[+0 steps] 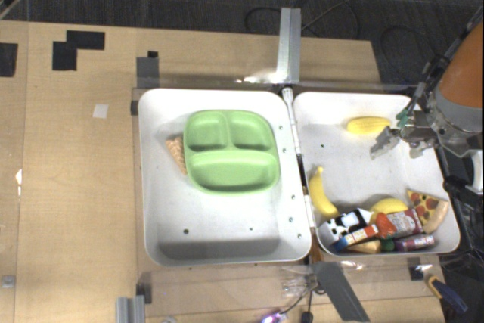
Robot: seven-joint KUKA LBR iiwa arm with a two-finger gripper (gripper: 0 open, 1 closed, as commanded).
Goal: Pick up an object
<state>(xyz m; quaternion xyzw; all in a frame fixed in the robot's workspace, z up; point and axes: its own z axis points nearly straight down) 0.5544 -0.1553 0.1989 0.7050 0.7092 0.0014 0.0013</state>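
Gripper (pixel 399 141) hung over right bin (pixel 333 108) near its right wall, fingers spread, nothing between them. Yellow lemon-like piece (pixel 367 125) lay just left of it, apart. Bare white floor stretched left and below. Banana (pixel 322 194) by left wall. Clutter (pixel 386 227) packed front edge; labels unreadable. Left bin (pixel 159 185) carried green tray (pixel 229 150).

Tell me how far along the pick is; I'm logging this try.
Nothing looks picked yet. The gripper hangs over the right bin with open jaws and nothing between them, near the yellow toy. The banana and the pile of toys lie in the bin. The whole grasp and lift are left.
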